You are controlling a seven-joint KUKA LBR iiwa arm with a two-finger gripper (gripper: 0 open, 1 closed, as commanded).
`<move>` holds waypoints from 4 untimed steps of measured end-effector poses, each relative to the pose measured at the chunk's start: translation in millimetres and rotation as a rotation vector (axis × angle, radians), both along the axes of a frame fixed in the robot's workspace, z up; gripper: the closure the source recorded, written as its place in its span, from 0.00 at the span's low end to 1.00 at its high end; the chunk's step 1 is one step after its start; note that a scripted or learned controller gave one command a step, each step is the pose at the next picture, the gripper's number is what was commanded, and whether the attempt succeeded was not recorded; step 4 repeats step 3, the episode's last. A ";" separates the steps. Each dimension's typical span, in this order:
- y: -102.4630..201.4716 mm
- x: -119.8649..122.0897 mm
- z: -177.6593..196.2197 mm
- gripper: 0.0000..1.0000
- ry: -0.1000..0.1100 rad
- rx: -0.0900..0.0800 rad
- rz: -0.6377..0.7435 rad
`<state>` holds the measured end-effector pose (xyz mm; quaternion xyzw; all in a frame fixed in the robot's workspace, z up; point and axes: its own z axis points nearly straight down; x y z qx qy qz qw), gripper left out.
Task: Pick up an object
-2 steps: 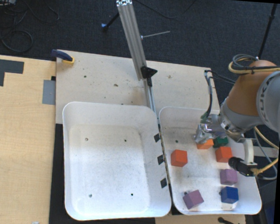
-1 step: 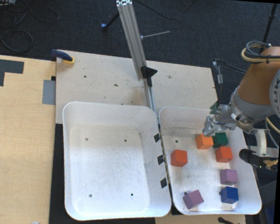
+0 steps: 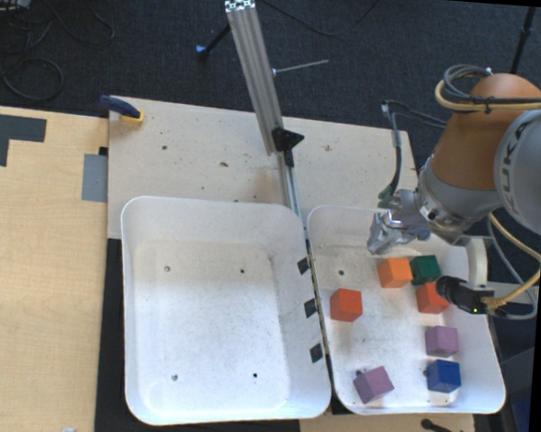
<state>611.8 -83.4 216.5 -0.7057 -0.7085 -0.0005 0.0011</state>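
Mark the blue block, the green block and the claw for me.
blue block (image 3: 443,374): camera view, middle of its top face.
green block (image 3: 426,267): camera view, its visible top face.
claw (image 3: 382,243): camera view, midway between its fingertips, above the right bin's far end.

Dark carpet floor (image 3: 128,19) strewn with cables (image 3: 20,71), pale wooden bench (image 3: 22,264), slanted aluminium post (image 3: 259,78)

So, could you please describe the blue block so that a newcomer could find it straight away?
Start at the right bin, the one the arm reaches over. Go to its near right corner, the end farthest from the gripper. The blue block sits there, just below a purple block; it is the one blue cube among orange, red, green and purple ones.
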 end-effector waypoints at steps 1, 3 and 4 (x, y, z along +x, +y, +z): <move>47.1 0.8 -6.8 1.00 0.003 0.000 -0.001; 139.2 3.5 8.0 1.00 0.002 0.000 0.000; 139.2 3.5 8.0 1.00 0.002 0.000 0.000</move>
